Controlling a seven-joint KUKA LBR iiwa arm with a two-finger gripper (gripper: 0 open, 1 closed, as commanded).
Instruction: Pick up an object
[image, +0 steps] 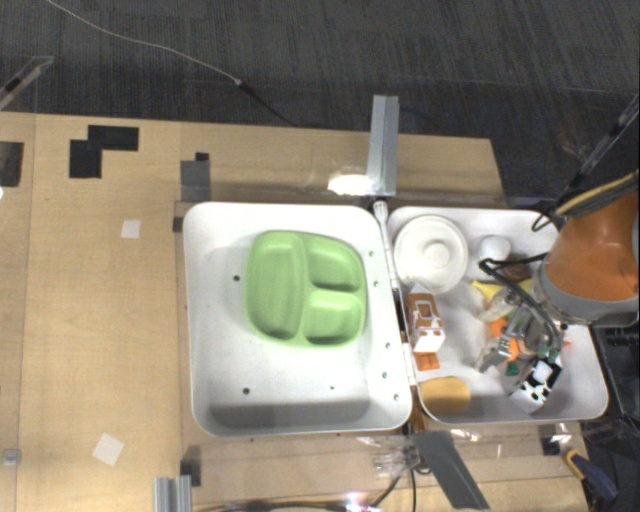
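Observation:
The right bin (590, 405) holds several small objects. A white bowl (430, 252) sits at its back left, with a small white cup (493, 247) beside it. An orange and white carton (426, 325) lies along the left wall, and a tan bun-shaped piece (445, 392) rests in the front left corner. My gripper (512, 350) is low inside this bin, right of centre, over a cluster of small items: a yellow piece (487, 291), an orange piece (499, 324) and a black and white piece (537, 381). The gripper body hides what lies directly beneath it.
The left bin (215, 400) holds a green divided plate (303, 287). The arm's orange band (598, 260) hangs over the right bin's right side. A metal post (384, 145) stands behind the bins where they meet. Wooden bench extends to the left.

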